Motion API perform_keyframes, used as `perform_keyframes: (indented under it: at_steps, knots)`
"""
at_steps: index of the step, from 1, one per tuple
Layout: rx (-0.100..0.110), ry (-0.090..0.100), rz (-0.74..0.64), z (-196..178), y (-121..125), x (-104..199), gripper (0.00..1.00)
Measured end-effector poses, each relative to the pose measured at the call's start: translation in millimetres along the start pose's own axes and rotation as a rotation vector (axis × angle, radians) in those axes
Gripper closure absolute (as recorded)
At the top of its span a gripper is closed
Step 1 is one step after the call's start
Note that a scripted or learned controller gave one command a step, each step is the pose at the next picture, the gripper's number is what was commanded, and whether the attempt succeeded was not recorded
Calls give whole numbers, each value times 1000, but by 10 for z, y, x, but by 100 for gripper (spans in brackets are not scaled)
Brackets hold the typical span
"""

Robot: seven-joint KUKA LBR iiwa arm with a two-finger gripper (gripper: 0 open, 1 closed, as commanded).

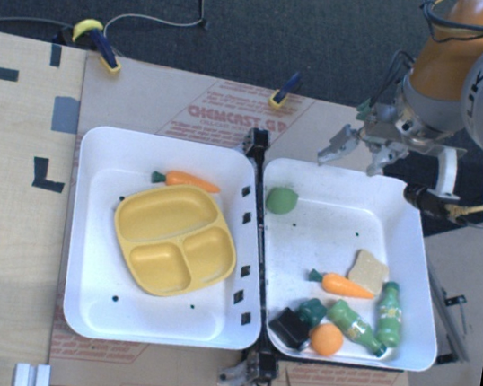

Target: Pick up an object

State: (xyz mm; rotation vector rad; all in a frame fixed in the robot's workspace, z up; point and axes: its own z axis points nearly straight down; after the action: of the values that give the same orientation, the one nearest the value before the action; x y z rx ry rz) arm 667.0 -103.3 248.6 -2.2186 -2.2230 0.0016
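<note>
Arm (480, 62): entered from the right, grey with an orange band above the wrist; positioned over the far edge of the right bin.
Tool (358, 156): seen above the right bin's far rim, clear of the contents; its two fingers are spread apart, with nothing between them.
Left bin (81, 289): white, shallow, seated on the bench beside the right bin.
Yellow tray (174, 239): three compartments, laid at a tilt in the middle of the left bin.
Carrot, left bin (187, 181): orange with green top, lying just behind the yellow tray, touching or nearly touching its far edge.
Right bin (417, 234): white, shallow, speckled floor; most objects are gathered at its near right corner.
Green ball (281, 200): resting at the far left corner of the right bin, well apart from the other items and nearest the tool.
Carrot, right bin (343, 285): lying across the floor, just beside the beige wedge.
Beige wedge (367, 270): placed near the right wall.
Green bottles (389, 314): two noted, one along the right wall, one angled toward the near rim.
Orange ball (326, 339): at the near rim, between the black block and a bottle.
Black block (291, 327): at the near left corner of the right bin, a dark green piece touching it.
Bench (5, 196): wood surface under cardboard, dark tape marks at the left.
</note>
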Motion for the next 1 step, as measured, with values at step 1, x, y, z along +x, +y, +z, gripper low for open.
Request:
perform_keyframes:
  at_steps: [1]
  knots:
    - [2,0,0,542,-600,362,0]
